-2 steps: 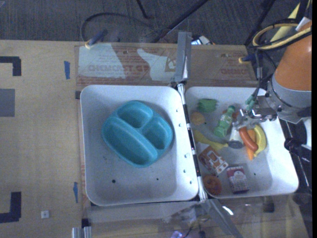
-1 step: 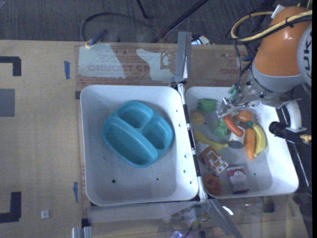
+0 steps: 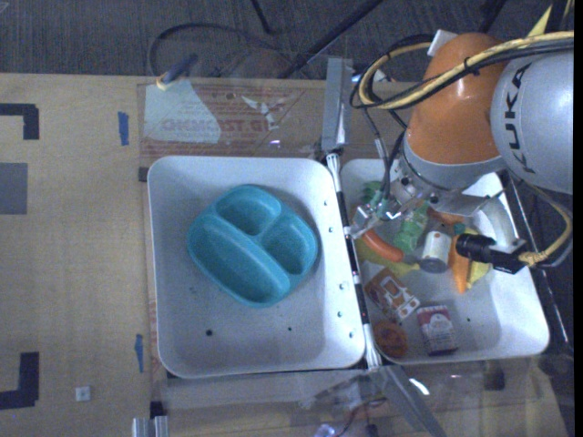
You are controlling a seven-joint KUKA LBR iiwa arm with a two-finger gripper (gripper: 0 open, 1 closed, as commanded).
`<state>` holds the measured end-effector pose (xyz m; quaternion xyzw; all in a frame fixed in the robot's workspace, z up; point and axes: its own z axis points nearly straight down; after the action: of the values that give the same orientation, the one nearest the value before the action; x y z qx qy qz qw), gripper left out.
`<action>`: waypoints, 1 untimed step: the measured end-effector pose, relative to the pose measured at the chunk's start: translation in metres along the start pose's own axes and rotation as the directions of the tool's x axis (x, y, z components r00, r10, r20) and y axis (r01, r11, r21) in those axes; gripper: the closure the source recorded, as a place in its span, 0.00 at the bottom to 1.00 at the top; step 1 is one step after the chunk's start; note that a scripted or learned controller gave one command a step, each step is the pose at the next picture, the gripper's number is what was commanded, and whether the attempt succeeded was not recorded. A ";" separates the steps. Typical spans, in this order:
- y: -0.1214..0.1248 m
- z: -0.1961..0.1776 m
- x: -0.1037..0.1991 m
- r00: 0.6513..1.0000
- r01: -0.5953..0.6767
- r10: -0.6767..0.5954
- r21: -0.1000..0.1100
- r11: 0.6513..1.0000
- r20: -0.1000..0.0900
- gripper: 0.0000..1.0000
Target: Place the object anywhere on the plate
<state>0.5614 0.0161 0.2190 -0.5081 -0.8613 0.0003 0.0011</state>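
a teal divided plate (image 3: 253,242) with 3 compartments lies tilted in the left bin (image 3: 173,335), a little above and left of that bin's middle, with nothing on it. the right bin (image 3: 519,330) carries the clutter: an orange carrot-like piece (image 3: 381,247) near its left wall, a green packet (image 3: 410,230) under the wrist, a pale cylinder (image 3: 435,250), a brown printed packet (image 3: 392,294), a small red box (image 3: 437,328) and a round brown item (image 3: 393,338) at the lower edge. the arm (image 3: 474,107) reaches in from the right of the frame and hangs over the upper part of this bin, its pincer (image 3: 393,209) low among the green packet and the carrot-like piece, likely because the pile there is densest. whether the pincer is wide or narrow cannot be told, and no object is seen between its tips. the object for the plate therefore appears to lie in the right bin, which one is unclear. the pick seems not yet done; the carry left across the bin walls remains.
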 end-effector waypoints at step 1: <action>-0.019 -0.071 -0.027 0.927 -0.374 0.374 -0.003 0.927 0.002 1.00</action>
<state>0.5583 -0.0171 0.2897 -0.6628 -0.7488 0.0000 -0.0008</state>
